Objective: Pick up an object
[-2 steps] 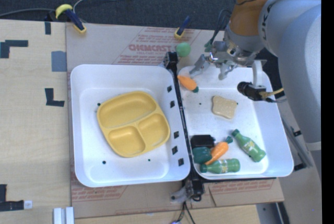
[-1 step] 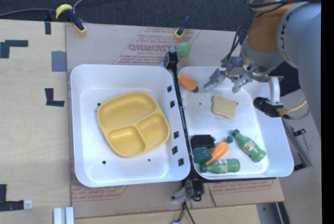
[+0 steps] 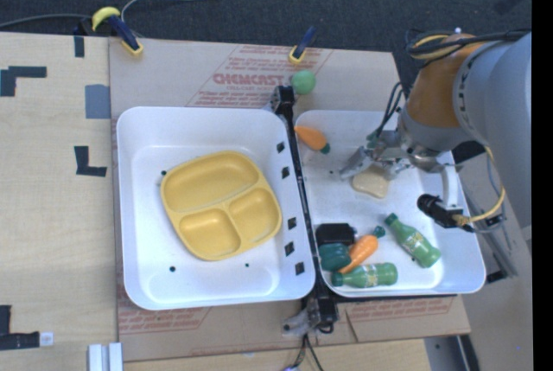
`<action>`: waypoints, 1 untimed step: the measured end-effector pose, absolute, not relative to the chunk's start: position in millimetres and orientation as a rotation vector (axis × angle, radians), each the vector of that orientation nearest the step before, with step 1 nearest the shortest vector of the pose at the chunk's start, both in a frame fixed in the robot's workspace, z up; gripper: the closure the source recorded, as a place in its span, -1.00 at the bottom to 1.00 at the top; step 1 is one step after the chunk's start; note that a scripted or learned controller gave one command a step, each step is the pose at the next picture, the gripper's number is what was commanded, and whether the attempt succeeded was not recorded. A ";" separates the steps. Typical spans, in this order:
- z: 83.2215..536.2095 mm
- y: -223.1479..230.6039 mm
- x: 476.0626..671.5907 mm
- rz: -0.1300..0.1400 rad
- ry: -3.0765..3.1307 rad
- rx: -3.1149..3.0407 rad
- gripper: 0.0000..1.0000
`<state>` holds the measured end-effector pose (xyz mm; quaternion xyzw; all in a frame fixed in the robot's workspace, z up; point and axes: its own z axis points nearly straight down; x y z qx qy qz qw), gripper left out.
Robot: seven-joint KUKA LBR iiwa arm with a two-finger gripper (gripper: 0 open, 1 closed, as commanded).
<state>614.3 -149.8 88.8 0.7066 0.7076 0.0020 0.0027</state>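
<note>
- The gripper hangs over the middle of the right bin, fingers spread, pinching nothing.
- A beige, bread-like piece lies just beside the fingertips.
- An orange carrot lies near that bin's far left corner.
- Two green bottles, another carrot, a black block and a teal toy crowd its near edge.
- The left bin holds a yellow divided plate.

My arm runs off the right edge. My hand hides part of the beige lump beneath it. The teal thing beside the lower carrot is too small to identify.
</note>
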 end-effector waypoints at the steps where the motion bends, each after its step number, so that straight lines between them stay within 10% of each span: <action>1: 90.4 -147.6 603.4 0.012 2.212 2.208 -1.00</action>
